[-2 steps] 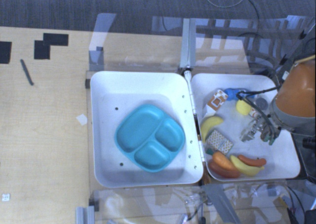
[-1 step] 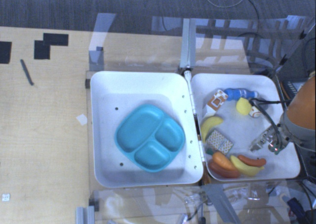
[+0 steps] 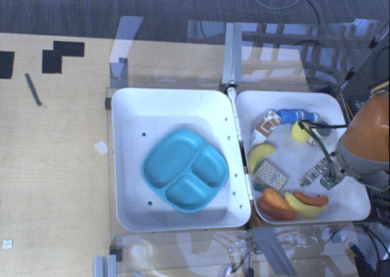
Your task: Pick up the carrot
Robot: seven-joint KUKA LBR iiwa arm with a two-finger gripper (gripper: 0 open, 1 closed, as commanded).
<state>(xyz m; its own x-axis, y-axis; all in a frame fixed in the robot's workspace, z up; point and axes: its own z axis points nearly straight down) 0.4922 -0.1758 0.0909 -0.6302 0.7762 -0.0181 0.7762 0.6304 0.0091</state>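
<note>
The carrot is a short orange piece lying at the front left of the right bin, against a red-brown item and the end of a yellow banana. My gripper hangs over the right-hand middle of that bin, just above and behind the banana and a red pepper-like piece. It is roughly 80 pixels to the right of the carrot and nothing shows in its grip. The arm's orange band covers the bin's right edge.
The right bin also holds a blue bottle, a yellow ball, a small orange-and-white box, a yellow-green fruit and a checked grey pad. A blue divided plate lies in the left bin.
</note>
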